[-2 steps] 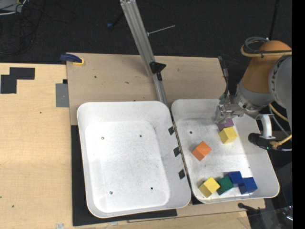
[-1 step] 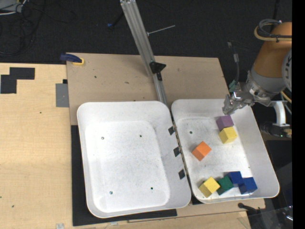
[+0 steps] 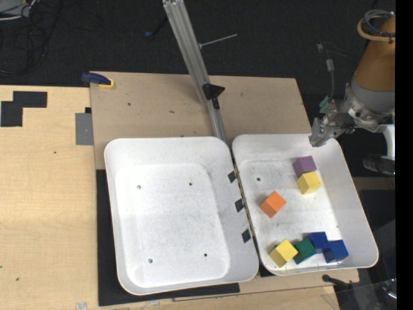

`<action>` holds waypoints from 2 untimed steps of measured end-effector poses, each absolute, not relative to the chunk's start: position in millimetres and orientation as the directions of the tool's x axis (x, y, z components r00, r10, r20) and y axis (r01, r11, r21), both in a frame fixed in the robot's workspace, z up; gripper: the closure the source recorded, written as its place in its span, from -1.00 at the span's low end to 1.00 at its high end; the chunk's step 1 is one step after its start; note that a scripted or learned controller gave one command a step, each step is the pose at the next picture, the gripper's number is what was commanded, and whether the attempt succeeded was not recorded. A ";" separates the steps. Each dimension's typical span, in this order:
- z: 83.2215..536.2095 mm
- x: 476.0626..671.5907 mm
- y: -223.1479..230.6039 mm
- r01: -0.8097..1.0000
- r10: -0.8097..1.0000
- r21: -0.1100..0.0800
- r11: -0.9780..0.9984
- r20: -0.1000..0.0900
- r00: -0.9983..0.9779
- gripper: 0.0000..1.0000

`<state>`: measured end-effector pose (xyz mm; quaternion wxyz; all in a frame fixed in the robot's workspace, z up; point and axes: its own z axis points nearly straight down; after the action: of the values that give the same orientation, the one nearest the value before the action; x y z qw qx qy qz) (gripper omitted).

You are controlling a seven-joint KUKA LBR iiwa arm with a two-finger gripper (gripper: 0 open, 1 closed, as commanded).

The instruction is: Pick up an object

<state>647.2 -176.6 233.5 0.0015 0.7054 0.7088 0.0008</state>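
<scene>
Blue block (image 3: 335, 251) half behind bin rim (image 3: 361, 263)

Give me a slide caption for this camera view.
Gripper poised at the right bin's far corner, above purple, yellow, orange blocks.

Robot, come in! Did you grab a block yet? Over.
Gripper above right bin's far corner, nothing seen in it. Blocks all in bin; purple block and yellow block nearest. Path clear. Over.
</scene>
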 end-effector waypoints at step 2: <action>226.4 653.1 -121.8 1.000 1.000 -0.003 0.006 0.003 -0.006 1.00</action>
<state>653.1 -121.8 226.4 -0.0019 0.7051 0.7091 0.0000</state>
